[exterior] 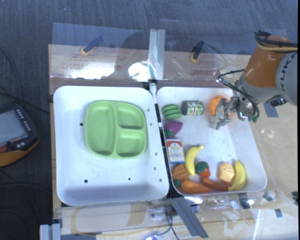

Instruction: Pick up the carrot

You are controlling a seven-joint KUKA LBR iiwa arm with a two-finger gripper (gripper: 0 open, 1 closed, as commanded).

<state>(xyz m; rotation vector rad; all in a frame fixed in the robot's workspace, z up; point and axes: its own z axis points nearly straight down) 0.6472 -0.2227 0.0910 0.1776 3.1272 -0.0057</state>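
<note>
The carrot (194, 187), a long orange piece, lies along the front wall of the right bin (250, 149), between a brown waffle-like piece (179, 172) and a reddish sausage-shaped piece (216, 184). My gripper (221, 118) hangs at the back of the same bin, far from the carrot. It sits right beside a round orange fruit (217, 103), on that fruit's front right side. The grey arm with its orange band (264, 66) reaches in from the right.
The right bin also holds a green cucumber (171, 110), a small can (192, 107), a purple piece (172, 128), a small carton (175, 150), two bananas (192, 158), corn (226, 172) and a red-and-green piece (203, 169). A green divided plate (115, 129) sits in the left bin (70, 174).
</note>
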